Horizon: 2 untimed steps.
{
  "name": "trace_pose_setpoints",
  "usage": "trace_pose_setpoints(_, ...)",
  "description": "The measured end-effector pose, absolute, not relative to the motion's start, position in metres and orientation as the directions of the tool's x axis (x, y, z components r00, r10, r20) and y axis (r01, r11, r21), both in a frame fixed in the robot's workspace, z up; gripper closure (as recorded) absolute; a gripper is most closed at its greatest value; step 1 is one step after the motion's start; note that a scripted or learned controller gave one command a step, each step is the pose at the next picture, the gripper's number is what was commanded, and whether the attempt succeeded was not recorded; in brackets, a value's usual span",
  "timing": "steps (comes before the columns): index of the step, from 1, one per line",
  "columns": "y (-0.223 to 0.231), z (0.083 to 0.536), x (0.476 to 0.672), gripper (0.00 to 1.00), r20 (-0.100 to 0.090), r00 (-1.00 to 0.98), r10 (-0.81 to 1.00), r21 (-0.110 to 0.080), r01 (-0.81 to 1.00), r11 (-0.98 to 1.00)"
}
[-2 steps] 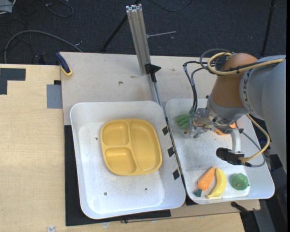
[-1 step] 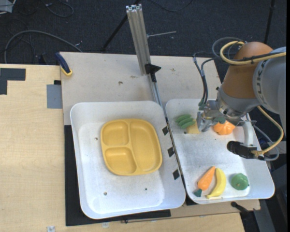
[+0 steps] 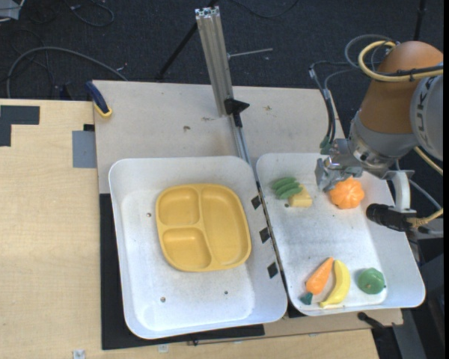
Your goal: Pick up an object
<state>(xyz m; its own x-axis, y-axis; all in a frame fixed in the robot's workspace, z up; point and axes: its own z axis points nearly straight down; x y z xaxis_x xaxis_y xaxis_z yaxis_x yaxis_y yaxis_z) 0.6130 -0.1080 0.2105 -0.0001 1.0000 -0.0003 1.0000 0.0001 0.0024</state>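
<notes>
The right bin (image 3: 393, 294) holds several toy foods. An orange fruit (image 3: 346, 194) lies near its far right side. A green vegetable (image 3: 285, 185) rests against a pale yellow block (image 3: 301, 199) at the far left. A carrot (image 3: 319, 275), a banana (image 3: 337, 284) and a green apple (image 3: 371, 280) lie near the front edge. My gripper (image 3: 331, 174) hangs low over the far end of this bin, just left of the orange fruit and touching or nearly touching it. Nothing shows between its fingers.
The left bin (image 3: 135, 305) holds a yellow divided plate (image 3: 203, 226). A metal post (image 3: 215, 58) rises behind the two bins. Black clips (image 3: 263, 234) sit along the seam between the bins. The arm's grey and orange body (image 3: 400, 88) looms over the right bin's far corner.
</notes>
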Motion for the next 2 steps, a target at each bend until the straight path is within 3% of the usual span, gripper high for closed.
trace_pose_setpoints(2, -0.011, 0.215, 0.565, 1.0, 0.003, -0.005, 1.0, -0.005, 1.0, 0.005)
